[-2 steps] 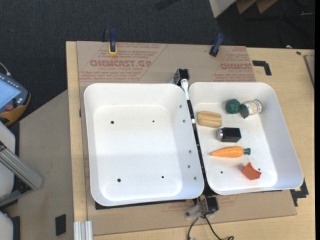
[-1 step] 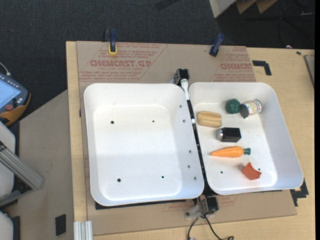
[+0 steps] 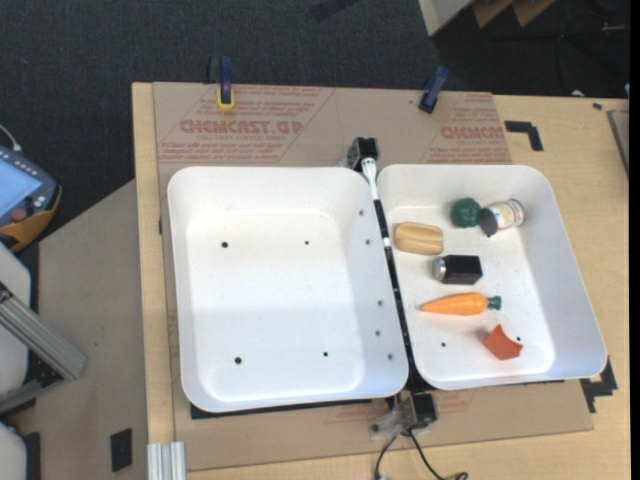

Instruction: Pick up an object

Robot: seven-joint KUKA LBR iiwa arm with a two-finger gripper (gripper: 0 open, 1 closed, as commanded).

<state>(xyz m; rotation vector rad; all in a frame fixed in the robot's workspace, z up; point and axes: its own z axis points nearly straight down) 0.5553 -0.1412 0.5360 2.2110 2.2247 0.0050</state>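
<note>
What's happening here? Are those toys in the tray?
Two white bins sit side by side on a bench. The right bin holds small things: a carrot, a bread roll, a black block, a red piece, a green lump and a little jar. Nothing is being picked up at this moment; everything lies loose in the bin.

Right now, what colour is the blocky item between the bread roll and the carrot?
Black, seen in the camera view: the small block in the right bin.

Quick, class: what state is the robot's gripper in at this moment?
Gripper: outside the camera's frame, so its state cannot be reported. The carrot lies untouched in the right bin.
</note>
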